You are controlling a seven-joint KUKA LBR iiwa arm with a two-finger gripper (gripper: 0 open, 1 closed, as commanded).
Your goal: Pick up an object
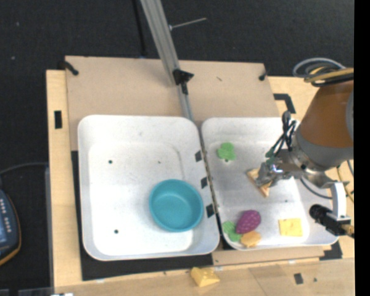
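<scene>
The gripper (pixel 270 176) hangs low in the right bin (pixel 234 128), a tan wedge (pixel 259 181) right at its fingers, whose state I cannot tell; next, seemingly, lift and check.

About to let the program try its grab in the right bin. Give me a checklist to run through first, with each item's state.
1. Gripper over the right bin: ok.
2. Tan piece under the gripper: ok.
3. Tan piece between the fingers: cannot tell.
4. Green piece, purple piece and yellow square away from the gripper: ok.
5. Blue bowl away in the left bin: ok.
</scene>
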